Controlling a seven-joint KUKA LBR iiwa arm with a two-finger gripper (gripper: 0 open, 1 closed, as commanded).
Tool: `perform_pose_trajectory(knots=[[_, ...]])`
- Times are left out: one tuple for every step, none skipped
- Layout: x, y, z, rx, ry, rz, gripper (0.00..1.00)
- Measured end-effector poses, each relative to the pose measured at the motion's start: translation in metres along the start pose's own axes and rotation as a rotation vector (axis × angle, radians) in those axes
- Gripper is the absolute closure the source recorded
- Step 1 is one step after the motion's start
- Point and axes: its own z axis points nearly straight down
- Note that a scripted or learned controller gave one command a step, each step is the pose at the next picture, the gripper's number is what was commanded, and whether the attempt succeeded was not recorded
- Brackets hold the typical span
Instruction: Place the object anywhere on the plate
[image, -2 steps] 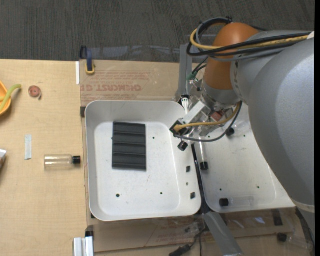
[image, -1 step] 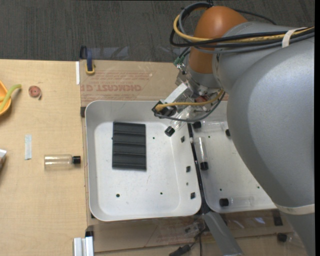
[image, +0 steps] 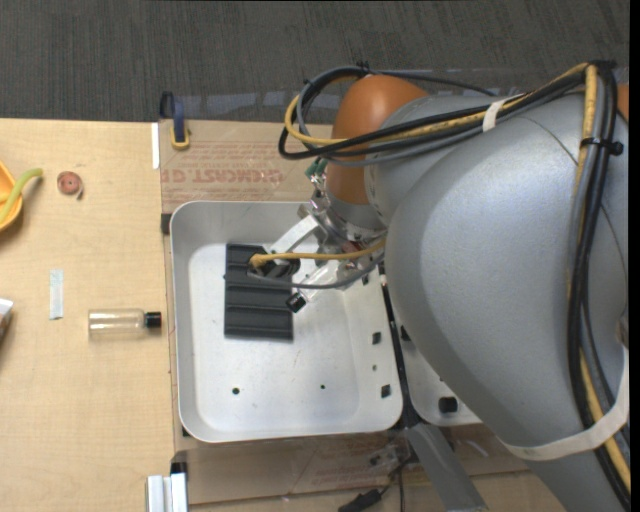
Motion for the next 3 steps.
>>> perform_pose_trajectory(knots=[[0.049,-0.013,0.038,-0.001,0.003,-0.012,1.0],[-0.009,0.075,-0.077,-0.001,0.003,0.234,1.0],[-0.064,0.172,-0.14,-0.001,0.0,0.303,1.0]])
